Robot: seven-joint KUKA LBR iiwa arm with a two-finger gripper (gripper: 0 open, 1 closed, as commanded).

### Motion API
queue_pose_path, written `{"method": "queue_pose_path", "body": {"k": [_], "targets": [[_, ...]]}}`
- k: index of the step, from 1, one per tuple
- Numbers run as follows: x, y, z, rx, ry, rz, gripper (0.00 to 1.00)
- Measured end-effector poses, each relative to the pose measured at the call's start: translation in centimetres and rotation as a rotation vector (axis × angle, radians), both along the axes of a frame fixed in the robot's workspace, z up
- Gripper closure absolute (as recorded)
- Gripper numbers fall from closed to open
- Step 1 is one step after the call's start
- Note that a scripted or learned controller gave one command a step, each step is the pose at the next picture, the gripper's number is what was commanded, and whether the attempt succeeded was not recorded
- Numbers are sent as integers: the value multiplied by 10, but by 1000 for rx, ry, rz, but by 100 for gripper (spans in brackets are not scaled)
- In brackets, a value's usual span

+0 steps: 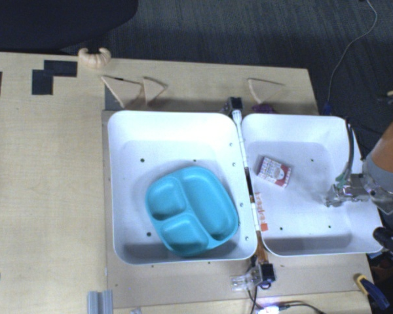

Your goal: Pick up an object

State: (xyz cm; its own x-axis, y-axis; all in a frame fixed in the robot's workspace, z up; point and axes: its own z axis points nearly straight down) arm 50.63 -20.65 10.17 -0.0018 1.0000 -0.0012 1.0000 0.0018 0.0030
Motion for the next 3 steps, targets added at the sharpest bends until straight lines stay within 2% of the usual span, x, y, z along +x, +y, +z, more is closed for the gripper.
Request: {"method": "queue_pose_path", "body": {"k": [1,2,3], "targets": [[36,88,53,3,-1,4,100],[17,-1,32,-1,1,1,100],[62,67,67,2,-1,4,100]]}}
